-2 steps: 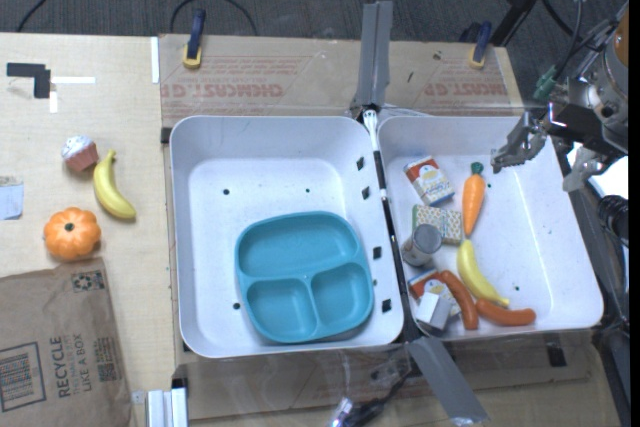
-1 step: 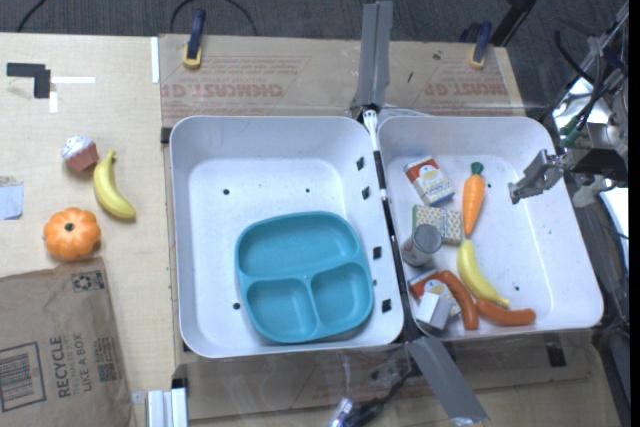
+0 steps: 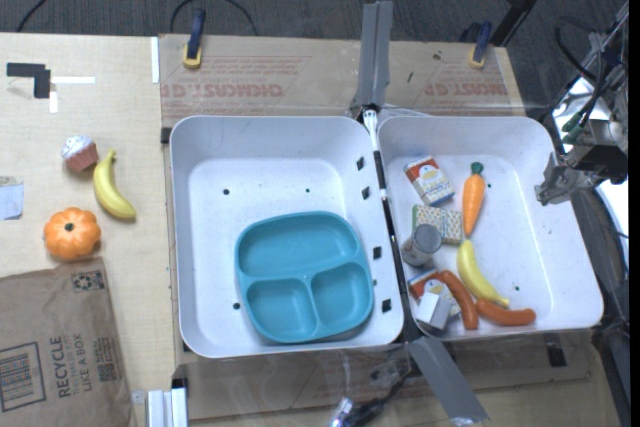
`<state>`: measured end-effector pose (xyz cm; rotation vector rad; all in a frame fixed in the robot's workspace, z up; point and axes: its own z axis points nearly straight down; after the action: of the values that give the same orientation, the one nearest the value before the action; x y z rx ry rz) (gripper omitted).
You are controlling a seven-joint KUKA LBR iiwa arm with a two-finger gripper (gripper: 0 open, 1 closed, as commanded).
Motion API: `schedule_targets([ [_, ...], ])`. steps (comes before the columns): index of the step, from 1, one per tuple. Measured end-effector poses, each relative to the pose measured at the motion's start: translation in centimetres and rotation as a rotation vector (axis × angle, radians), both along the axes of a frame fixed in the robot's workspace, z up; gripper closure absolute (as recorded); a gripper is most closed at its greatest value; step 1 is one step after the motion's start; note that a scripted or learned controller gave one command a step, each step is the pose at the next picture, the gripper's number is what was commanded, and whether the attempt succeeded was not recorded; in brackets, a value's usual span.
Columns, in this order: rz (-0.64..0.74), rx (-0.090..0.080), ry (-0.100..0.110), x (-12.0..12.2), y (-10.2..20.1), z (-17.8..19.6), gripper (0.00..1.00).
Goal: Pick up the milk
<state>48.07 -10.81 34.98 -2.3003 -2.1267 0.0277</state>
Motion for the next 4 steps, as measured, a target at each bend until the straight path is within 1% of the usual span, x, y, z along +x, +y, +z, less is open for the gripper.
schedule_targets([
  [1, 0.000, 0.000, 0.000, 0.0, 0.0, 0.0, 0.00],
  [2, 0.004, 0.004, -0.009, -0.2, 4.3, -7.2, 0.00],
  [3, 0.156, 0.006, -0.008, -0.4, 12.1, -16.3, 0.00],
  [4, 0.265, 0.008, -0.011, -0.3, 3.5, -13.1, 0.00],
])
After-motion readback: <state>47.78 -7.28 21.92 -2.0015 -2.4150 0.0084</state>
